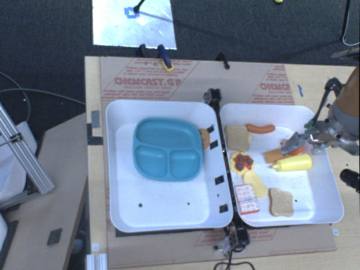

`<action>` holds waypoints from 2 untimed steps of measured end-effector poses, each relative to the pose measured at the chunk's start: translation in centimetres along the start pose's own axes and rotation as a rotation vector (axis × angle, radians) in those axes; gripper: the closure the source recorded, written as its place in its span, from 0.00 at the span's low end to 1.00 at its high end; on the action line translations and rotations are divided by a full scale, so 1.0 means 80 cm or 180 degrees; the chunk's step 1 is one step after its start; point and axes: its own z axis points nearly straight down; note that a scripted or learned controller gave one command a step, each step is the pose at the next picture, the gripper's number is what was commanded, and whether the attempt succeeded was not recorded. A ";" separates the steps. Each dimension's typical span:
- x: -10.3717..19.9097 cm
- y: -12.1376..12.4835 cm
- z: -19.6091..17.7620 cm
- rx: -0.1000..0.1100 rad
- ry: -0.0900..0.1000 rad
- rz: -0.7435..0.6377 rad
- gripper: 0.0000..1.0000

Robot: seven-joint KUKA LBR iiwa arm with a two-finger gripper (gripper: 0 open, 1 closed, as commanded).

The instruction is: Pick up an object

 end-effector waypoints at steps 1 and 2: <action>-0.033 0.010 0.124 -0.0062 -0.0022 -0.0008 0.00; -0.003 0.083 0.152 -0.0022 -0.0002 -0.0019 0.00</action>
